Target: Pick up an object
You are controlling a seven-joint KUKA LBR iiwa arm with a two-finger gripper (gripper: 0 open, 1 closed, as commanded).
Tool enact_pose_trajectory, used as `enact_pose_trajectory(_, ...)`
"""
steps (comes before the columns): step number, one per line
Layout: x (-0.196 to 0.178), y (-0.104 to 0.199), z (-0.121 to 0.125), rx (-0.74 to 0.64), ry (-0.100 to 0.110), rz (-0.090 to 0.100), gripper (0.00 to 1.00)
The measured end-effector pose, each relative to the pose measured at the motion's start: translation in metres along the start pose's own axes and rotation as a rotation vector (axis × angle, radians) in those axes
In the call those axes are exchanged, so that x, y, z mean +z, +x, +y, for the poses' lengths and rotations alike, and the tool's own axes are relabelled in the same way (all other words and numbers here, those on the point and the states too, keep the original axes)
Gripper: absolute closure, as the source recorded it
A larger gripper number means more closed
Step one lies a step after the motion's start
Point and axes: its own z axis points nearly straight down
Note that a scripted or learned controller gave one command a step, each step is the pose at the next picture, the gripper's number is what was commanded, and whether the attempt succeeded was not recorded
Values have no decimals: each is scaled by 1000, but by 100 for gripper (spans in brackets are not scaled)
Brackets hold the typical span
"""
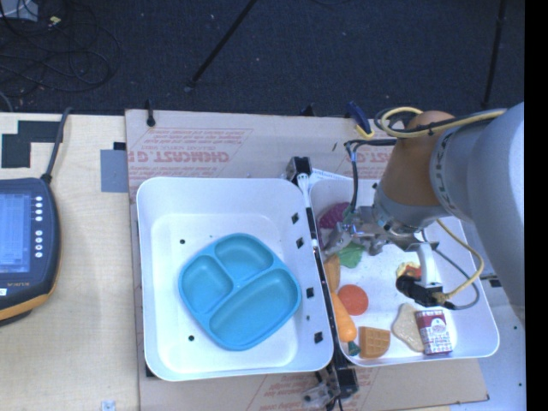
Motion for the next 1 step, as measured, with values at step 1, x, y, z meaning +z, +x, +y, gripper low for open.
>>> enact_pose_trajectory(1, -9, -5, 42, -4, -2, -1, 0)
